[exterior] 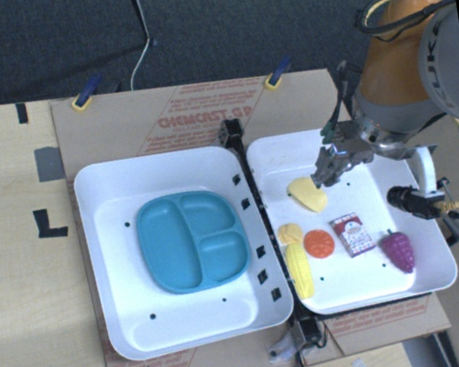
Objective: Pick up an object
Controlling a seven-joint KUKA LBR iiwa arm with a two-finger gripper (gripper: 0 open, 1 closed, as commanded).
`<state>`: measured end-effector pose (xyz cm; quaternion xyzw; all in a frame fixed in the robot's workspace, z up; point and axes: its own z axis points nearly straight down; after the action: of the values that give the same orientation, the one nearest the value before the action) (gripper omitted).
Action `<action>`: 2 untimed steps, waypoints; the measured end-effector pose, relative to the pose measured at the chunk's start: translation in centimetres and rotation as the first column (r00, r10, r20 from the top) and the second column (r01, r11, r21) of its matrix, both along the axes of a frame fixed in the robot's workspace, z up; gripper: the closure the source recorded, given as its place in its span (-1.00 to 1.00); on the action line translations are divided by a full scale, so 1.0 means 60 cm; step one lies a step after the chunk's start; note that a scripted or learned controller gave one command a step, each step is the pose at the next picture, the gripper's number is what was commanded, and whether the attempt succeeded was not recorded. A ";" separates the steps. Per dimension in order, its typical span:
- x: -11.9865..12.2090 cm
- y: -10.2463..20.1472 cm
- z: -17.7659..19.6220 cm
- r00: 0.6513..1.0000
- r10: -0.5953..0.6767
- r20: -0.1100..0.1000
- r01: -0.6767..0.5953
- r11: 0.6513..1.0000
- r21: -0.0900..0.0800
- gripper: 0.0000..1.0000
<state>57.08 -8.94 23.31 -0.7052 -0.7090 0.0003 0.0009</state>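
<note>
cardboard sheet lies under both bins, and we read it from the near edge outward. nearest to us in the right bin: corn cob lying lengthwise along the left wall, purple grape-like fruit toward the right wall. just beyond those, orange round fruit sits beside the corn's upper end, small yellowish piece touching the corn tip, red and white carton lying flat between the orange fruit and the purple one. left bin holds a blue divided plate, three compartments, roughly centred. farther in, pale yellow piece lies in the right bin's middle, apart from the rest. gripper hangs right at its upper right edge, tips down close to it or touching; we can't tell which. we also can't tell whether the fingers are wide or narrow, they're dark and bunched at this angle. we see nothing between them. arm comes in from the right, orange band above the wrist. two blue and yellow clamps pin the cardboard's far edge.
</note>
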 end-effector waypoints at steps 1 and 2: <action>-0.016 0.090 0.013 1.000 0.002 -0.001 -0.002 1.000 0.001 1.00; -0.033 0.183 -0.010 1.000 0.001 -0.003 -0.001 1.000 0.000 1.00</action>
<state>55.11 2.04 22.71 -0.7048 -0.7094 0.0011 0.0018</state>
